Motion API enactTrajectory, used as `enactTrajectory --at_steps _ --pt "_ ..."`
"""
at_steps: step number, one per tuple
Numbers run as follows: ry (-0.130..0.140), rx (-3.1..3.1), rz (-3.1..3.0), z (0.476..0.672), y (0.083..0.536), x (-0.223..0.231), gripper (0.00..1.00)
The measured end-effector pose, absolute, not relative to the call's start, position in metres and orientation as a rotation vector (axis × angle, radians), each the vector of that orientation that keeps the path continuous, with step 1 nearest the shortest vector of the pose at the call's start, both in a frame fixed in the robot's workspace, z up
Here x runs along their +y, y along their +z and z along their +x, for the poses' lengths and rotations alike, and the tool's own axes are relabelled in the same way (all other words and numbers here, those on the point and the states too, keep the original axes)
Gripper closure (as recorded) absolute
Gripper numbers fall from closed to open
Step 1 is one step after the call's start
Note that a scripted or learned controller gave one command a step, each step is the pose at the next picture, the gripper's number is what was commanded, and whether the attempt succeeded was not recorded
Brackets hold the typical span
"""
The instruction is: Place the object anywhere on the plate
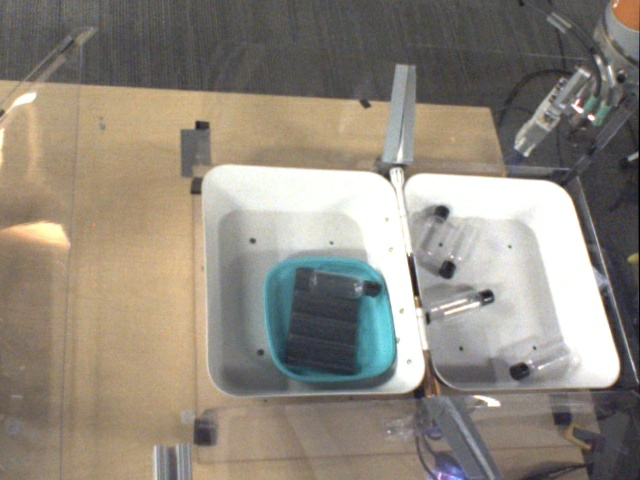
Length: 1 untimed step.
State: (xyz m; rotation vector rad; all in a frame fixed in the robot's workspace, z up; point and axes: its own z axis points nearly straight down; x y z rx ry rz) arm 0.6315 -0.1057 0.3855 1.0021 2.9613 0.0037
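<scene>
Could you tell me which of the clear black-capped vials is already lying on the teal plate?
The vial on the dark block in the teal plate, left bin; the other vials lie in the right bin.

A light wooden bench top [110, 298] is seen below dark grey ribbed carpet [260, 23] at twelve o'clock; glare is cast at nine o'clock.

— How is the light?
— Even and fairly bright; a glare patch sits on the wooden bench [40, 233] at left.
— Sharpness?
— Soft throughout, and the white bins [230, 218] look slightly washed out.
</scene>
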Motion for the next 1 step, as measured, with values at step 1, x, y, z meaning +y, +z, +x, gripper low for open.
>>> enactTrajectory --at_steps 1 --pt "0.007 3.007 0.855 0.6625 0.4142 -0.0489 1.00"
